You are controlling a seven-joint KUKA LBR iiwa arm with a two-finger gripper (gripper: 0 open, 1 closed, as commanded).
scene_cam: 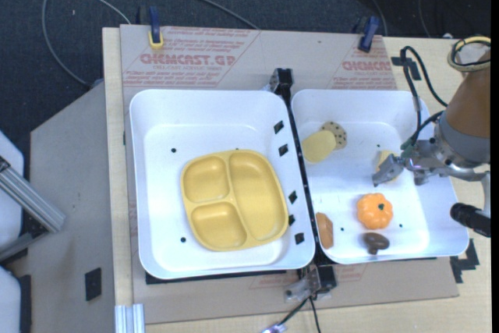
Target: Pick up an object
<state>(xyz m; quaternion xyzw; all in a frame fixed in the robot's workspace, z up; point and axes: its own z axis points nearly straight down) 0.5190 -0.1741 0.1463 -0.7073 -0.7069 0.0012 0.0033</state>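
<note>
pincer grip unclear, maybe blurred | orange pumpkin just below | yellow tray left bin

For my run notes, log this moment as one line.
tool low in right bin, beside pumpkin | nothing seen held | yellow tray in left bin

A yellow divided tray lies in the left bin; the hand hangs over the right bin, above an orange pumpkin.
</note>
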